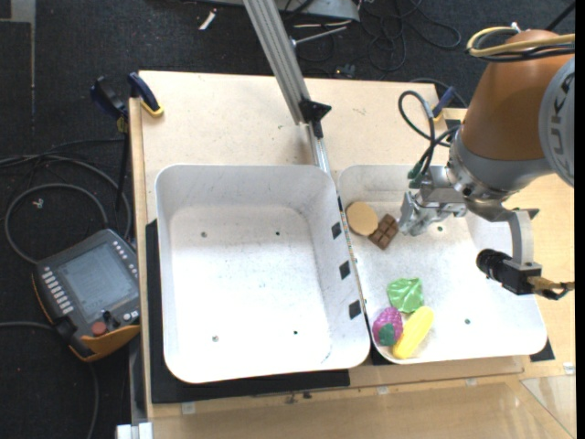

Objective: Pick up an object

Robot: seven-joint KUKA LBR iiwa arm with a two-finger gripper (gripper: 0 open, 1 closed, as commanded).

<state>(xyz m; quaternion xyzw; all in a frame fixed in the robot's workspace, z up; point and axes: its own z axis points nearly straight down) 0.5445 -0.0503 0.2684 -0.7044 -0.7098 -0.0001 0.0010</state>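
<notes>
I log the bench [228, 117] first, a pale wooden top carrying both bins. The left bin [183, 199] sits well off to the gripper's left side in my view, its white floor bare apart from a few dark specks. The right bin [494, 337] lies directly under the arm [516, 108], whose grey body and orange band come in from the right and cover that bin's upper right part. The gripper [416, 219] hangs low over the bin's upper middle, pointing down and toward the divider between the bins. I cannot tell from this angle whether its fingers are apart or together; the tips blur into the metal housing, and I see nothing held between them. Just left of the gripper, nearly touching its tip, lies a brown chocolate bar [384, 232], tilted on the bin floor. Left again, touching that bar, sits a round tan cookie [362, 217] close to the divider wall. Well below the gripper, toward the bin's near rim, three toys cluster: a yellow banana [414, 333], a crumpled green piece [405, 294] just above it, and purple grapes [387, 323] pressed against the banana's left side.
</notes>
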